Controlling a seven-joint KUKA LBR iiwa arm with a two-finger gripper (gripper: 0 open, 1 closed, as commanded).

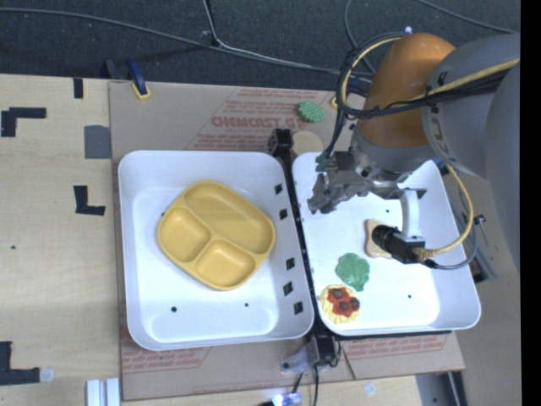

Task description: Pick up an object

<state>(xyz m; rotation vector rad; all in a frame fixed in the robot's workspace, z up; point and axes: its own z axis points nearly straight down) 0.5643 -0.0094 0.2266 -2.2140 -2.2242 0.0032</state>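
Pizza toy (340,304) sits nearest the camera, in the right bin (456,311), with the gripper (325,194) poised over that bin's upper left.

Just above the pizza lies a green leaf (352,269), and right of it a tan piece (374,238) partly hidden by a black fitting on the arm. The left bin (139,311) holds a yellow tray (216,233). How far the pincer is spread cannot be told, since its dark tips blur together; nothing shows between them, so it likely carries nothing. To pick well, I would go for the leaf: it lies apart from its neighbours, with bare floor around it. The pizza lies close to the front corner, by the divider between the bins, leaving little room for a finger there. Open floor is widest in the bin's right half.
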